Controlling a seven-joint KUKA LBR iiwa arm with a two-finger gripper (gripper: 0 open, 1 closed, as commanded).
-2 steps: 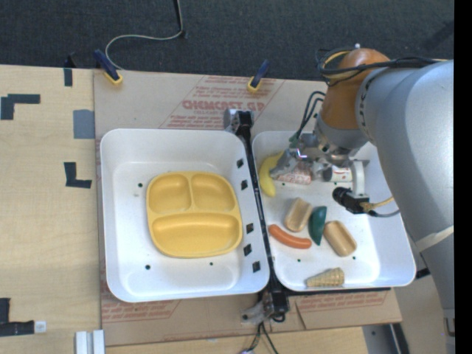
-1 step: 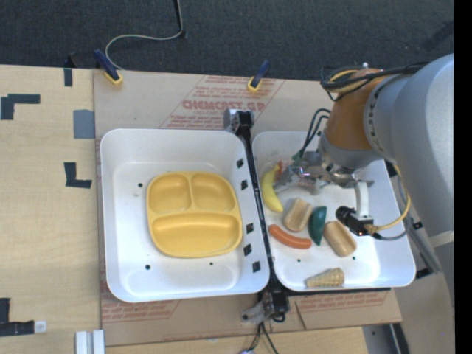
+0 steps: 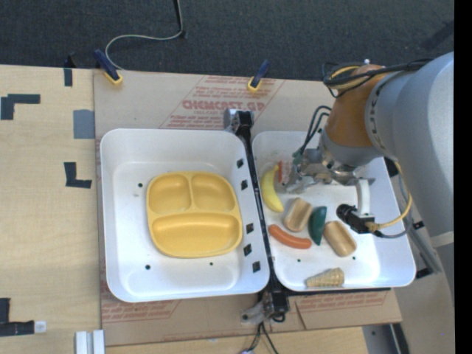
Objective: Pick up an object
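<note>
The arm (image 3: 420,116) is showing a smooth grey housing with an orange band (image 3: 346,120) above the wrist (black and yellow cables are looping around it).

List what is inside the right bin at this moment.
The right bin holds a banana, a sausage, a green pepper, two bread rolls and a cone. The arm and pincer cover the bin's upper part, including something orange-red.

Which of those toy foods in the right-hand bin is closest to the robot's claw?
The yellow banana. It lies just left of the gripper, while the sausage, green pepper and ice-cream cone sit farther down.
</note>
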